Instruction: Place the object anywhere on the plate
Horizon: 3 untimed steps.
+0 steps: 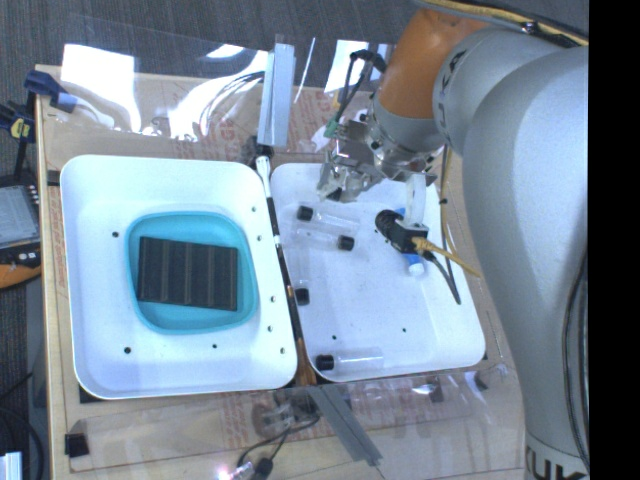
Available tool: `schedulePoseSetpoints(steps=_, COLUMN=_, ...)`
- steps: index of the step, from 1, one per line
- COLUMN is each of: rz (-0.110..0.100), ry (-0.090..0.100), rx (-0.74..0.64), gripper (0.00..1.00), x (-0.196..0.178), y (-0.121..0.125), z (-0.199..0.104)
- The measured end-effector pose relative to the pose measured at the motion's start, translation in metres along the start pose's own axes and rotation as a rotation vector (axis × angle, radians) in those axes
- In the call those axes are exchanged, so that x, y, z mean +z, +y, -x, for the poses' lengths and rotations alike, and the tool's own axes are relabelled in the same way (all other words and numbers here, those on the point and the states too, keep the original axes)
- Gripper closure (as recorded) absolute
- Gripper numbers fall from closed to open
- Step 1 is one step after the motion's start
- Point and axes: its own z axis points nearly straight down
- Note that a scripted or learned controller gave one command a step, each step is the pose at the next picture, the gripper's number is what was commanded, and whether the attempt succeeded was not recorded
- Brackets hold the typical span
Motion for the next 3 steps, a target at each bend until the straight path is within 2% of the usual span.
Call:
schedulePoseSetpoints(steps=1, rz=0.003, ry=-0.001, rx=-0.050, gripper=1.00, x=0.025, y=-0.023, z=-0.036)
schedulePoseSetpoints(steps=2, rz=0.001, ry=-0.003, rx=-0.346, gripper=1.00, x=0.026, y=-0.079, z=-0.092)
schedulePoseSetpoints(steps=3, rz=0.002, ry=-0.004, rx=-0.345, gripper=0.00, x=0.026, y=-0.079, z=-0.091)
